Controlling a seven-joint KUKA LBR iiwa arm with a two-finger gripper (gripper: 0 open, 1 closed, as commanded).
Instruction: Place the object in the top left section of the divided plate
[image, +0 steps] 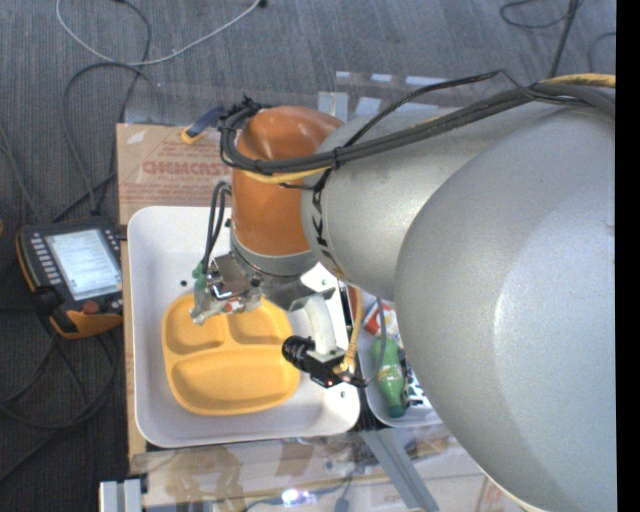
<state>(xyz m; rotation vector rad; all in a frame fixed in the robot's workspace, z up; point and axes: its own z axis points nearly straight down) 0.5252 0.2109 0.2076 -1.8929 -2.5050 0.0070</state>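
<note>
The hand (215, 300) hangs over the far left part of the yellow divided plate (230, 375) in the left bin (145, 300). I cannot tell its grip or see the object (probably small, light).

arm (480, 250) covers most of the right bin (385, 405), cut off by right and bottom edges. wrist hides the top right of the yellow plate (225, 375). gripper (215, 300) too small and cluttered to read. green item (388, 372) partly covered, can't identify.
</note>
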